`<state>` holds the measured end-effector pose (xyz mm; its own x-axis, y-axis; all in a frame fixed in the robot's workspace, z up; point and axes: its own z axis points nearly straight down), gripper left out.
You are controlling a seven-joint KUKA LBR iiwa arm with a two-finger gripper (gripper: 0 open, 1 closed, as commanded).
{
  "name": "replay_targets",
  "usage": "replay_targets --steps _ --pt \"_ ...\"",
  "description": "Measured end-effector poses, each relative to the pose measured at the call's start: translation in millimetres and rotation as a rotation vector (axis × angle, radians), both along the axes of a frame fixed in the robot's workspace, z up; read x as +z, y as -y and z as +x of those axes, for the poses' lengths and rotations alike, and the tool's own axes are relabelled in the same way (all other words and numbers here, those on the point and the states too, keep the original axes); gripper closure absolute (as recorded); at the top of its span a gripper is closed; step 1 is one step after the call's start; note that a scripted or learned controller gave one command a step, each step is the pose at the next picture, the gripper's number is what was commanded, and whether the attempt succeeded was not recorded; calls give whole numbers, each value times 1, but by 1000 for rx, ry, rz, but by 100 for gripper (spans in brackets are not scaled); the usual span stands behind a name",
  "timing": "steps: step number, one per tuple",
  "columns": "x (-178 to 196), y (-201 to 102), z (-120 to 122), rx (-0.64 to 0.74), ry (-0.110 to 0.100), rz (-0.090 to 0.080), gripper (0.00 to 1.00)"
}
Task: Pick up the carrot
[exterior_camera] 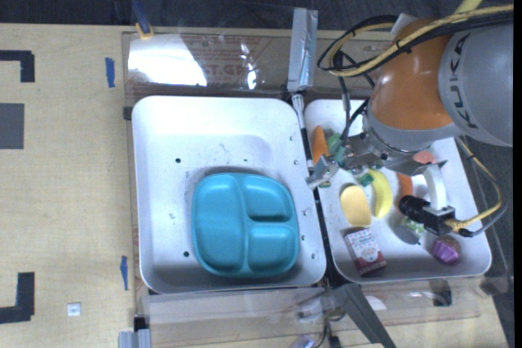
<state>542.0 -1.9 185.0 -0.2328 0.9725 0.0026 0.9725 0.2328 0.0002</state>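
- The arm (432,85) reaches over the right bin (477,257) from the right.
- The left bin (163,126) holds a blue tray (243,224) with sections.
- The gripper (326,169) hangs at the right bin's left edge. I cannot tell how it is set.
- The carrot (319,143) lies by that left edge, near the far corner, just beside the gripper. It looks stiff, light and a bit smooth. Grab it across its middle.

Layout around the divided tray

Your divided tray (245,224) lies in the left bin (163,126); right of it, in the right bin (473,257), the carrot (319,143) lies nearest, then the lemon (355,204), the banana (381,193), with the small box (364,248) nearer you.
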Motion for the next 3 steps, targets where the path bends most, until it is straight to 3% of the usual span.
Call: replay_targets --steps 1,2,3 --pt "14 14 -39 -165 -3 -2 0" --pt "1 23 -30 15 -3 -2 0" --pt "1 23 -30 15 -2 -2 0"
